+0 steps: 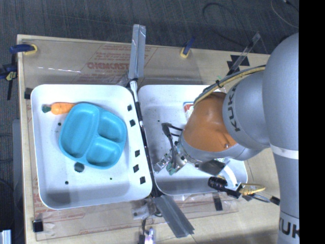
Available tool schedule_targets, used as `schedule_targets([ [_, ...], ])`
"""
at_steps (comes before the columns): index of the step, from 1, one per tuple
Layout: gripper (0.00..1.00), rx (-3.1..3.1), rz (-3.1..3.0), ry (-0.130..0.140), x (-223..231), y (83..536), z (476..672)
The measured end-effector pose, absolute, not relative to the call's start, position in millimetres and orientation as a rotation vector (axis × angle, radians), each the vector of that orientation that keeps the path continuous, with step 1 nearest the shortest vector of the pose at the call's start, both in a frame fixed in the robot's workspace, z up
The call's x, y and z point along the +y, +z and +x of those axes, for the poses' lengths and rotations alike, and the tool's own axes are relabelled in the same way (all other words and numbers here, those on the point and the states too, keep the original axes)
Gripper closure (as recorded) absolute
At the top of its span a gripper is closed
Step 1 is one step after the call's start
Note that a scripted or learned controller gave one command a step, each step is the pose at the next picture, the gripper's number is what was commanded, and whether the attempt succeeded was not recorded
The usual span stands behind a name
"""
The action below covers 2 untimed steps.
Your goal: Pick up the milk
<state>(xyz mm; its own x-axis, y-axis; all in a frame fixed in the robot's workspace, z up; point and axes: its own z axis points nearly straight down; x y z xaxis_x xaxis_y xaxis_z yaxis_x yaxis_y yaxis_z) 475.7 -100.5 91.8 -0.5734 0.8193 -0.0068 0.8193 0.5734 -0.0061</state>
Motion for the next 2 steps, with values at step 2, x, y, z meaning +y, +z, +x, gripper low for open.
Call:
schedule_targets([
  [2,1.0,2.757,1.513,-0.002,-105.9,91.1,476.1],
])
